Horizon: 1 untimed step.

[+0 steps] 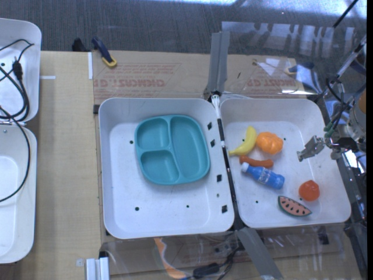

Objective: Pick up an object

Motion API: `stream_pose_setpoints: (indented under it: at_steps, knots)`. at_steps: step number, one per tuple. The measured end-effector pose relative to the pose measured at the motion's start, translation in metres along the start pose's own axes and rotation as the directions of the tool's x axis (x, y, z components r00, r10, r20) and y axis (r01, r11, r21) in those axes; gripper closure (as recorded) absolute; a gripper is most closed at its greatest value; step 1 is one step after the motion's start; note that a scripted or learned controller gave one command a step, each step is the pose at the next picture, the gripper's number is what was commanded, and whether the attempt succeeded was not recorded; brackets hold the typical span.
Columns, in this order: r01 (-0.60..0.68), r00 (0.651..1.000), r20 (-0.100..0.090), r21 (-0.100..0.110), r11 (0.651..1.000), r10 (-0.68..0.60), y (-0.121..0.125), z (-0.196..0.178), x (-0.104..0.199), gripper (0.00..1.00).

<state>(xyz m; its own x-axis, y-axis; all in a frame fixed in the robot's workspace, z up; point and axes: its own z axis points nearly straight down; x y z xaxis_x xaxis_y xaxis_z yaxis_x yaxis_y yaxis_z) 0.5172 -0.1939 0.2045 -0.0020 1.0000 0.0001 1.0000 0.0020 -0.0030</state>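
Camera view looks down on a desk [64, 156] carrying two shallow white bins side by side. The left bin [116, 209] holds a teal divided plate [172, 149], lying flat with three compartments, nothing on it. The right bin [262, 209] holds the small things: a yellow banana [246, 141] touching an orange fruit [270, 143] on its right; just below them an orange carrot [256, 161], and against that a blue bottle [265, 175] lying on its side with its white cap towards the left. Nearer the front right corner sit a red-orange tomato [309, 190] and, just beside it to the lower left, a watermelon slice [294, 206]. The pincer [310, 148] reaches in from the right over the right bin, apart from the toys, above the tomato in the frame and to the right of the orange fruit. Nothing shows between its fingers; whether they stand open or closed I cannot tell
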Motion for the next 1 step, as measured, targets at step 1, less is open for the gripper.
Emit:
stream_pose_setpoints:
  at_steps: [1]
  knots:
    - [-0.002, 1.000, 0.000, -0.001, 1.000, 0.002, -0.0252, 0.1136, 0.0844, 0.00]
